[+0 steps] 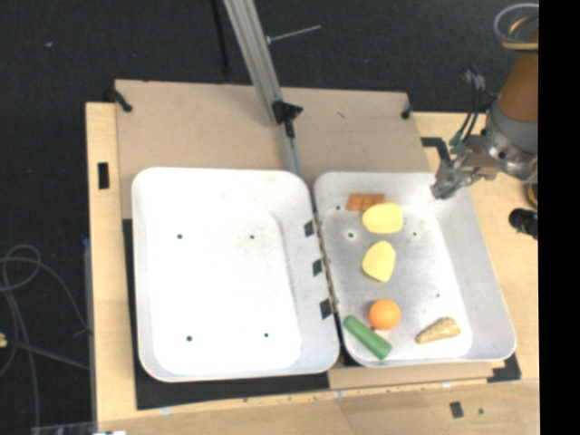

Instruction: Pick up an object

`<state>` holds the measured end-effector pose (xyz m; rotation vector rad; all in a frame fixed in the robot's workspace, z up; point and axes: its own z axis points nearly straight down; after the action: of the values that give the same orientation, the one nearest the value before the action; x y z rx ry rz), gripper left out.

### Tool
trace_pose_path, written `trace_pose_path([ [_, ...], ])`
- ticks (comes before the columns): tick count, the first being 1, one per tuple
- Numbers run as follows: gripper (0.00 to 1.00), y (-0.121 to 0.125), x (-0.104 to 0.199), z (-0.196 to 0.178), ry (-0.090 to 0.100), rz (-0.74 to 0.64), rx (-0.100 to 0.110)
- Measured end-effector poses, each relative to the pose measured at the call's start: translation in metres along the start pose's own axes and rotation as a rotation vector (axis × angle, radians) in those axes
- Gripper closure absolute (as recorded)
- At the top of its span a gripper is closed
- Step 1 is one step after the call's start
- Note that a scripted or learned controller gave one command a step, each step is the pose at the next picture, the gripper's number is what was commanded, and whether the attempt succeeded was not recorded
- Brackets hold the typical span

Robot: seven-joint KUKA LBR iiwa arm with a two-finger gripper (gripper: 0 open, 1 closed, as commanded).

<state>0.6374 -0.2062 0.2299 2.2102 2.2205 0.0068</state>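
Over the right bin: here is the lineup, seen from the fixed camera above.
Claw: it hangs at the far right corner of the right bin, just over the rim, with nothing visible between its tips; whether it is open or closed, I cannot tell, it is too small and dark here.
Arm: grey with the orange band, reaching in from the right edge and tilted down toward that corner.
Right bin: white and shallow, carrying every loose item in play.
Brown block: flat at the far end of the right bin, partly tucked behind the yellow piece.
Upper yellow piece: touching the brown block's near edge, well left of the claw.
Lower yellow piece: just beneath the upper one, mid-bin, a small gap between them.
Orange ball: near the front, round and bright.
Green stick: lying at a slant in the front left corner, just beside the orange ball.
Tan wedge: front right, apart from the ball.
Left bin: white, side by side with the right one.
Surface: pale board beneath both bins.
Metal pole: slanting up from between the bins toward the top.
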Motion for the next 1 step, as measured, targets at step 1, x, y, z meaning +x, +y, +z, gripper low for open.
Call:
trace_pose_path([
  [1,1.0,0.0016,-0.0017,-0.048,0.0,-0.002,0.002],
])
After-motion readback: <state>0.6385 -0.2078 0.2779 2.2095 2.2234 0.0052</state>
